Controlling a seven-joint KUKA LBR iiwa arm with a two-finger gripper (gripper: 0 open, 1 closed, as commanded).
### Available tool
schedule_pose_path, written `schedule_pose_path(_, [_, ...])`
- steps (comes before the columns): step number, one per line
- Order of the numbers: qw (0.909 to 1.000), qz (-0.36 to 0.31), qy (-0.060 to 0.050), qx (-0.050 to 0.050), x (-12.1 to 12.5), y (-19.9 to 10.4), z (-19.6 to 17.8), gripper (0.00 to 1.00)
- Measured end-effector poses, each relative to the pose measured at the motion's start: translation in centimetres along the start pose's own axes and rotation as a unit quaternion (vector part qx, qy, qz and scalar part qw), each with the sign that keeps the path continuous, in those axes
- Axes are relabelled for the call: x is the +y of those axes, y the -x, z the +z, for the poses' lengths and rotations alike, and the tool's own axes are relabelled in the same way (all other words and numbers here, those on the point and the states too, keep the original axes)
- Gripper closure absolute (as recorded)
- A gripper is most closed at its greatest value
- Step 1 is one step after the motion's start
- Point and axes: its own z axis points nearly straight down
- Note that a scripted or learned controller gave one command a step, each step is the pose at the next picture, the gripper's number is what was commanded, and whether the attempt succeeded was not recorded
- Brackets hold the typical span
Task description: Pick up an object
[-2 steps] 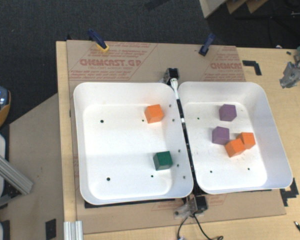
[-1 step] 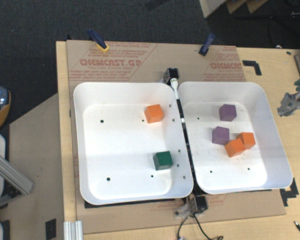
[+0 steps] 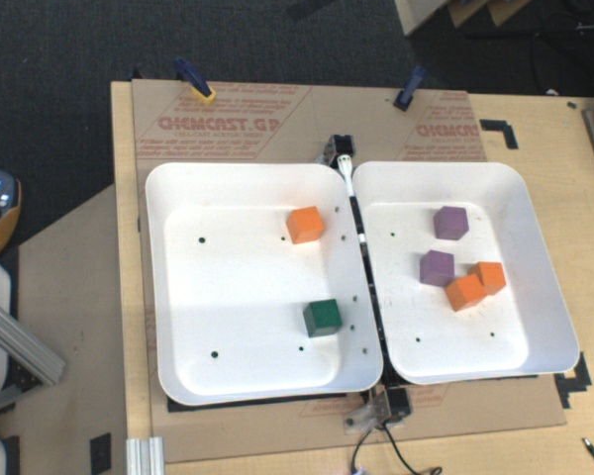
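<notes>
Lying in the right bin, four small cubes sat in a loose cluster at the right of the frame. The upper purple cube stood alone. The lower purple cube lay just beside a pair of orange cubes, which touched each other at a tilt. All had matte faces and crisp corners.

In the left bin, the lone orange cube sat toward the upper right, near the seam between the bins. The green cube sat lower down, well apart from it. Both had open white floor on every side, and the left half of that bin was bare.

The bins touched along their inner rims on the cardboard-covered worktop. Two blue clamps gripped the worktop's far edge.
</notes>
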Motion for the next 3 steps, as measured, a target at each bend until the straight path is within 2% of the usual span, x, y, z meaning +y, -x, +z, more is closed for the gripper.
schedule_pose_path(1, [1.0,0.0,-0.005,0.002,2.5,0.0,-7.0,1.0])
schedule_pose_path(2, [0.9998,0.004,-0.018,0.008,-11.2,-2.0,3.1,1.0])
schedule_pose_path(3, [1.0,-0.003,-0.004,0.004,-10.2,-9.1,-7.5,1.0])
